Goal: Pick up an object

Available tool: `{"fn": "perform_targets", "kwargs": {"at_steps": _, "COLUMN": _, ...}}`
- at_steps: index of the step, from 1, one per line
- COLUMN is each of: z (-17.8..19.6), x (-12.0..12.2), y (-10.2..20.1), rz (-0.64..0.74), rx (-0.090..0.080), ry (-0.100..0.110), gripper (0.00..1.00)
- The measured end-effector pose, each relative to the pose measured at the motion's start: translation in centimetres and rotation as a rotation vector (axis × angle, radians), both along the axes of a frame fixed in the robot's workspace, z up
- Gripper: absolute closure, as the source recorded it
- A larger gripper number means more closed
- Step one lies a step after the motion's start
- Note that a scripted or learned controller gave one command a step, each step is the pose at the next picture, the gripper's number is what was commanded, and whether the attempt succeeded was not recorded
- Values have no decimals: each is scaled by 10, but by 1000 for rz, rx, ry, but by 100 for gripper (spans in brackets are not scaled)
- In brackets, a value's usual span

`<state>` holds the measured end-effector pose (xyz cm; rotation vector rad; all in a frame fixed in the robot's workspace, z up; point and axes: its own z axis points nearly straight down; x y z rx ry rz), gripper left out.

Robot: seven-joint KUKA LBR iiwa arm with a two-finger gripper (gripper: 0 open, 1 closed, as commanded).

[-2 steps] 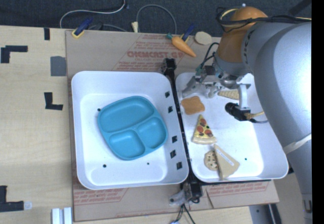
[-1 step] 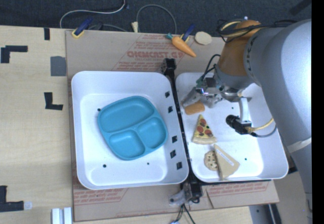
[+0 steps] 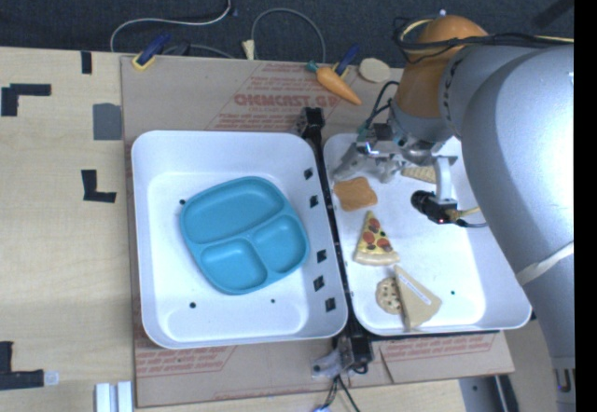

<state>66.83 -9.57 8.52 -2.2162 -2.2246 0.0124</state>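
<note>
My gripper (image 3: 371, 157) hangs low over the far part of the right bin (image 3: 466, 308), under the orange band of the wrist. Just below it in the view lies a brown toast piece (image 3: 355, 193), close to the bin's left wall. A pizza slice (image 3: 375, 241) rests nearer the camera, and beyond that a round cookie (image 3: 387, 294) beside a tan wedge (image 3: 419, 300). A pale cracker-like piece (image 3: 423, 174) shows partly to the right of the gripper. Nothing is visibly held.
The left bin (image 3: 154, 214) holds a blue divided plate (image 3: 244, 233). A toy carrot (image 3: 336, 84) and a beige piece (image 3: 373, 70) lie on the cardboard behind the bins. The bulky grey arm (image 3: 522, 149) covers the right bin's right side.
</note>
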Motion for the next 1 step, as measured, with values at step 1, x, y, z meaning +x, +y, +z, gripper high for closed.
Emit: {"fn": "perform_targets", "kwargs": {"at_steps": 1, "z": 1, "x": -25, "y": 0, "rz": -3, "rx": 2, "ry": -11, "gripper": 0}}
